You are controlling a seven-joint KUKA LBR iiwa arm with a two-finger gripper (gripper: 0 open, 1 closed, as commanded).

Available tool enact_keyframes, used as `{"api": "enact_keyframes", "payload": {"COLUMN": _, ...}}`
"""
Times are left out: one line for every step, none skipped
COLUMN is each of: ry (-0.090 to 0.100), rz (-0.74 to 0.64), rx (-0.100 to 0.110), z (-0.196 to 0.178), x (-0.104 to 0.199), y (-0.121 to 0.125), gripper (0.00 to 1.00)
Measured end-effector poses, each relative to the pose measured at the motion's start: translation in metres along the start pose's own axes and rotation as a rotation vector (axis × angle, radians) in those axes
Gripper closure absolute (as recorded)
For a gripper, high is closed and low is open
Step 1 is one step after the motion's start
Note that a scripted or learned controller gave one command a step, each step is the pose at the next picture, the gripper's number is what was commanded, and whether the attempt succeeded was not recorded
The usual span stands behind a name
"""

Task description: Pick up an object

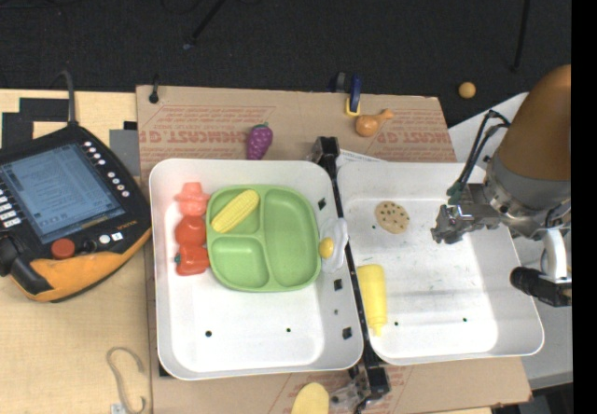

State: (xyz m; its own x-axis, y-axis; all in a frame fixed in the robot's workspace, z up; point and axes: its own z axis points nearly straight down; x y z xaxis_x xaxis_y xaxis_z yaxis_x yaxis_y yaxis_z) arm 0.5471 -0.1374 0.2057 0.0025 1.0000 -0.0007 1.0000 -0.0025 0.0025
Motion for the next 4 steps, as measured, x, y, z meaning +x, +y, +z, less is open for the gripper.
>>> {"api": "enact_keyframes", "payload": {"ry": 0.001, "rz": -0.002, "rx": 0.002, "z": -0.023, "x": -0.002, "y": 0.0, "gripper": 1.0}}
{"api": "enact_keyframes", "payload": {"ry": 0.003, "rz": -0.007, "rx": 0.002, "z": -0.029, "x": 0.052, "y": 0.028, "gripper": 1.0}}
{"api": "enact_keyframes", "payload": {"ry": 0.003, "rz": -0.006, "rx": 0.003, "z": -0.018, "x": 0.102, "y": 0.064, "gripper": 1.0}}
{"api": "enact_keyframes", "payload": {"ry": 0.002, "rz": -0.004, "rx": 0.002, "z": -0.029, "x": 0.131, "y": 0.086, "gripper": 1.0}}
